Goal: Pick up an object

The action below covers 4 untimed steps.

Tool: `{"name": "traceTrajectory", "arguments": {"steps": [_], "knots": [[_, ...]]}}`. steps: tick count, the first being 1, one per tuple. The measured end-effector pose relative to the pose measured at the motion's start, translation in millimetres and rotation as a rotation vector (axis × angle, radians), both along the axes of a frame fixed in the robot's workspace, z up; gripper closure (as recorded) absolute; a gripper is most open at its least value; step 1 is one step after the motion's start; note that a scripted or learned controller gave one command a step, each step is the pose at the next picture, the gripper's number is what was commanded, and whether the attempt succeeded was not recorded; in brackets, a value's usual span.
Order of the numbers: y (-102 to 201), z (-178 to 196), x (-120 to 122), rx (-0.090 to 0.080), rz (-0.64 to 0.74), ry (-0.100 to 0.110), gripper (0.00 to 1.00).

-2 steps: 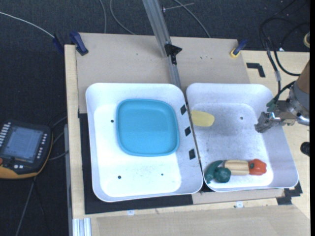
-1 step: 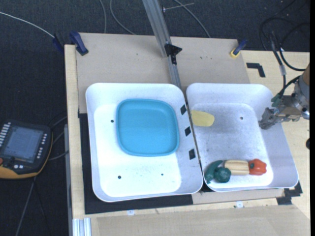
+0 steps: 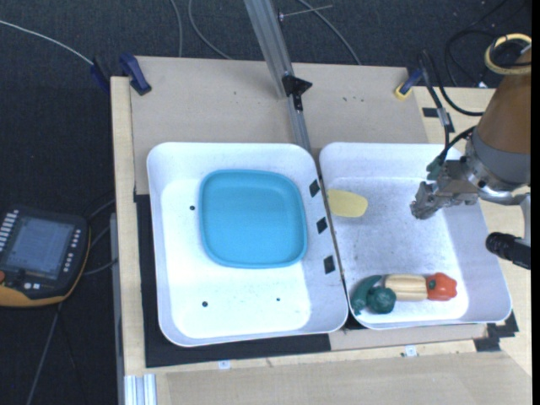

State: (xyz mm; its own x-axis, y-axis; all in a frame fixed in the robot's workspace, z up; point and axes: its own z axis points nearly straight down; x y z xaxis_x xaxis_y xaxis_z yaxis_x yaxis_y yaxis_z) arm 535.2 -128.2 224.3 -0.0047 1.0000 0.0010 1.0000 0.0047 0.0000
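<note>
The right bin point(image 3: 396, 171) holds a pale yellow flat piece point(image 3: 347, 202) near its left wall. Along its front wall lie a dark green round object point(image 3: 374, 297), a tan cylinder point(image 3: 406, 287) and a red-orange piece point(image 3: 441, 286), close together in a row. My gripper point(image 3: 424, 206) hangs over the right part of this bin, well above and behind the row of objects, with nothing seen between its fingers.
The left bin point(image 3: 169, 226) contains a light blue square plate point(image 3: 253, 218). A metal pole point(image 3: 270, 32) slants down between the bins. Blue clamps point(image 3: 135, 74) sit at the bench's back corners. A handheld pendant point(image 3: 38, 251) lies left of the bench.
</note>
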Motion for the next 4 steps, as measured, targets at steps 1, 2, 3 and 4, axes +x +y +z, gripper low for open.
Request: {"name": "traceTrajectory", "arguments": {"steps": [1,2,3,4], "knots": [[48.4,11.7,8.4,0.0,0.0,-0.002,1.0],[104.7,13.6,11.0,0.0,0.001,-0.001,1.0],[152.5,21.6,29.3,0.0,0.0,-0.001,1.0],[208.9,8.1,39.2,0.0,0.0,0.001,1.0]]}}
